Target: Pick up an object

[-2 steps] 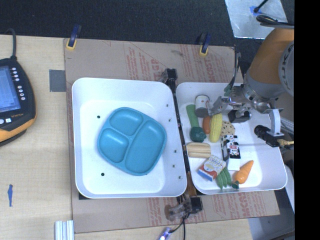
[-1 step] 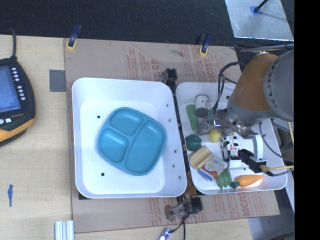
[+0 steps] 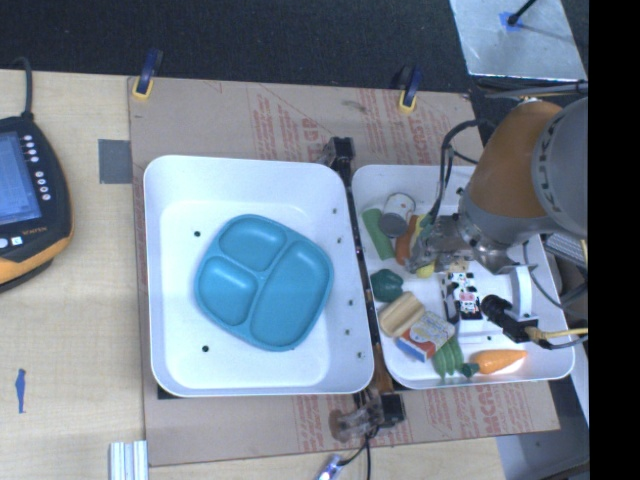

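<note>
Camera view takes in a wooden bench [image 3: 80, 368] with a brown cardboard sheet [image 3: 250, 103] laid across it, clipped at the far edge by two blue and yellow clamps [image 3: 147, 73]. On the sheet sit two shallow white bins side by side. The left bin [image 3: 165, 268] holds a blue plate [image 3: 263, 281] with three compartments, lying flat near the middle. The right bin [image 3: 560, 368] holds a scatter of small toys.

The arm [image 3: 520, 173] comes in from the right, its orange band and grey body hanging over the far right part of the right bin. Its gripper [image 3: 432, 240] is low over the toys near the middle of that bin; the fingers sit among dark metal parts and clutter, and I cannot tell how far apart they are or whether anything sits between them.

A black and orange handheld controller [image 3: 25, 203] with a screen lies at the left edge of the bench.

Among the toys: a green stick-shaped piece [image 3: 378, 230] at the far left of the right bin, a dark green round piece [image 3: 386, 285] just nearer, a tan bread-like roll [image 3: 400, 313] beside it, and an orange carrot [image 3: 495, 361] with a green top along the near wall. A white ring [image 3: 399, 206] lies at the far side, and a small black and white piece [image 3: 466, 298] lies just near the gripper.
</note>
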